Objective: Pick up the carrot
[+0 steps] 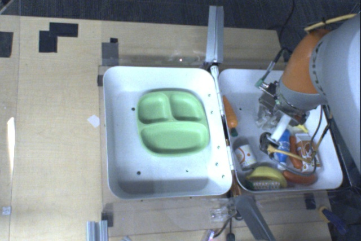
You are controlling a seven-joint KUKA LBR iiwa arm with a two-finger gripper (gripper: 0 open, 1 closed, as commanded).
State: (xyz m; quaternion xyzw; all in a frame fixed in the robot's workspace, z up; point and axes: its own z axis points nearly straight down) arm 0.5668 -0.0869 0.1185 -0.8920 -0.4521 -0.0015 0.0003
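Carrot (229,114) hugs bin wall (217,104); right side open

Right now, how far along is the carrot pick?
Nothing looks done: the carrot lies untouched along the right bin's left wall. The gripper hangs over the clutter further right, apart from the carrot. Left to do: move over it, descend, grasp and lift.

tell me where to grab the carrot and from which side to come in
Grip the carrot around its middle, coming straight down from above. It lies flat and lengthwise along the left wall of the right bin, so the fingers should probably close across its narrow width. The wall side looks tight; the open bin floor on its right gives more room. The gripper sits further right.
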